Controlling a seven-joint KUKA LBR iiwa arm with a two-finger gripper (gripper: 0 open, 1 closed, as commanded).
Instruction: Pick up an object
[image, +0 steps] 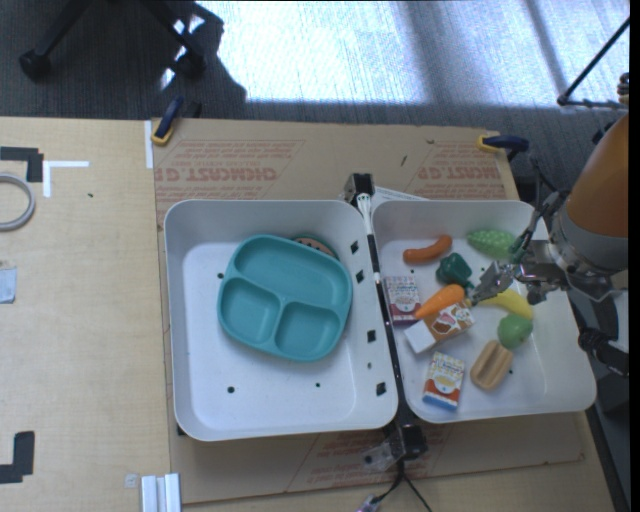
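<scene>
The right bin (560, 395) holds several toy foods. Among them are an orange sausage (428, 248), a bumpy green vegetable (492, 240), a dark green pepper (455, 267) and a carrot (440, 300). There are also a yellow banana (512, 302), a green lime (515, 330), a bread roll (490, 364) and a juice carton (445, 381). My gripper (490, 283) reaches in from the right and hangs low over the bin's middle, between the pepper and the banana. It looks open, with nothing between its fingers.
A teal divided plate (285, 297) lies in the left bin (200, 380), with a brown item (318, 243) peeking out behind it. Small cartons (403, 297) and a white block (419, 338) sit beside the divider between the bins. The arm's orange band (608, 185) rises at the right edge.
</scene>
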